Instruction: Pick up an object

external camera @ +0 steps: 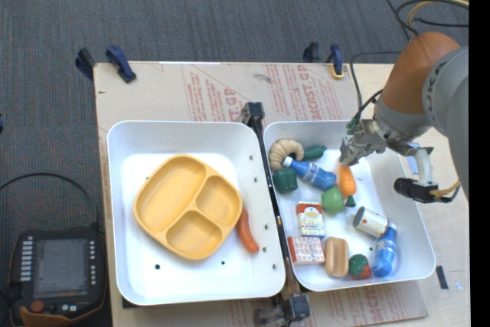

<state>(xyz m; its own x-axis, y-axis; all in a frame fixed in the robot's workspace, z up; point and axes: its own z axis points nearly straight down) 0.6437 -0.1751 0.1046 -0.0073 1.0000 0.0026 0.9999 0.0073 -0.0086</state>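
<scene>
While the grey arm (429,88) with its orange band reached in from the right of the camera view, its tool (354,153) hung low over the upper middle of the right bin (417,230). From where I stood I could not tell how the tool was set, nor whether it had anything.

Just below the tool lay an orange carrot-like piece (347,181), close enough that I could not tell whether they touched. A green round piece (332,200) sat just beside it, lower down. Toward the bin's upper left lay a tan curved pastry (285,151), a dark green piece (314,152) and a dark green cup (285,180), with a blue bottle (315,173) slanting between them. Further down were two small red-and-white packets (309,218), one below the other, a tan bread-like block (335,256), a small can (370,222) on its side, a second blue bottle (385,255) and a small red and green piece (358,266).

The left bin (122,165) held a yellow divided plate (187,206) with three compartments, and an orange sausage-shaped piece (246,232) lay just beside the plate's right edge.

Both bins sat side by side on the cardboard-topped counter (191,88), with blue clamps (119,62) along its far edge.
</scene>
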